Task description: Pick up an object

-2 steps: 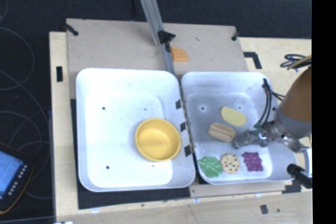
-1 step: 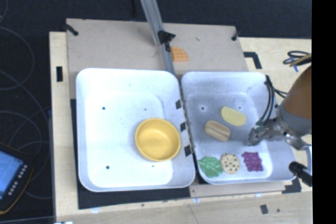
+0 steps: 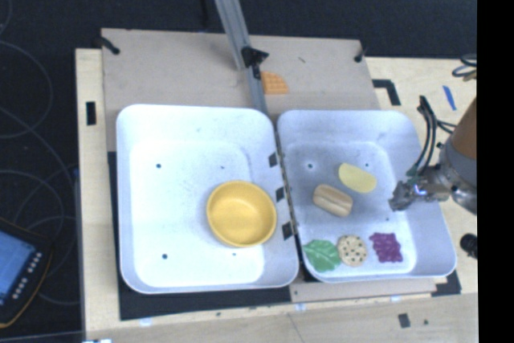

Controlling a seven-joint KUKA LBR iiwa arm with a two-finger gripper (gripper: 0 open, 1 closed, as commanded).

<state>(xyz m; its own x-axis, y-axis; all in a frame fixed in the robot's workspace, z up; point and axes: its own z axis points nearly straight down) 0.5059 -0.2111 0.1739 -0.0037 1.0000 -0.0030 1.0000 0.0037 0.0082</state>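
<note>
The right bin [image 3: 321, 132] holds a pale yellow oval piece [image 3: 356, 177], a tan bread-like roll [image 3: 332, 200], a green leaf shape [image 3: 321, 255], a round cookie [image 3: 351, 250] and a purple grape cluster [image 3: 386, 247]. A yellow bowl [image 3: 240, 213] sits in the left bin [image 3: 177, 132], near its right wall. My gripper [image 3: 405, 197] hangs over the right side of the right bin, right of the yellow oval and above the grapes. Nothing shows between its fingers.
A grey metal post [image 3: 229, 12] slants up from the seam between the bins at the back. An orange tag [image 3: 274, 83] lies on the brown board behind the bins. A tablet [image 3: 16, 269] sits at the far left, beside loose cables.
</note>
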